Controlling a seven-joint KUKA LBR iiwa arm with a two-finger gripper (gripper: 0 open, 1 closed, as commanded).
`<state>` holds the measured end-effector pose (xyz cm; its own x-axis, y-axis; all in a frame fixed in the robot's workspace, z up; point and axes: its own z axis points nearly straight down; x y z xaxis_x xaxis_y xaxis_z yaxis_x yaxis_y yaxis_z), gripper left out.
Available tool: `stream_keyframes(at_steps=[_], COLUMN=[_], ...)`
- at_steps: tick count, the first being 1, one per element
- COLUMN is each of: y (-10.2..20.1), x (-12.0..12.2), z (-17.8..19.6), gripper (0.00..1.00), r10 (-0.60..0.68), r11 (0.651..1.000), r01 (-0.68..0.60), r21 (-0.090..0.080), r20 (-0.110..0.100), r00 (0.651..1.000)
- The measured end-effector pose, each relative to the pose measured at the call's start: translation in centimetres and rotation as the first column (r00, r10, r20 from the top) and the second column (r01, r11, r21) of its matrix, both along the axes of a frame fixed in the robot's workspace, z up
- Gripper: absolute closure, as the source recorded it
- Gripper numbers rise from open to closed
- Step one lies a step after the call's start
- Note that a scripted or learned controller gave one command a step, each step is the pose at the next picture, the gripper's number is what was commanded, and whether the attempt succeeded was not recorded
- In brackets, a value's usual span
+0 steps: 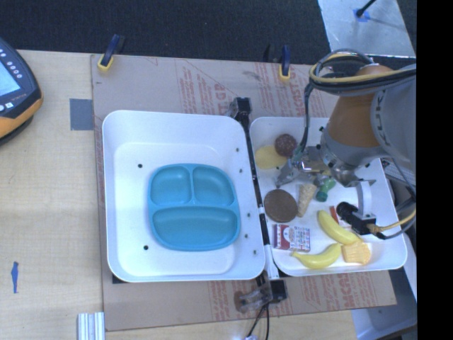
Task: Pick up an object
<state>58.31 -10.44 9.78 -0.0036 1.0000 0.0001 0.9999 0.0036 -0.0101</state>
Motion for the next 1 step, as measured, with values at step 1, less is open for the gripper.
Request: stream_keyframes(at_steps=[1], y=[1.00], x=[-2.77], z=[-0.65], gripper=[0.00], r10=[0.000], r11=[1.000], r01=[0.000], r21=[0.000], r20=[0.003], r00=[1.000])
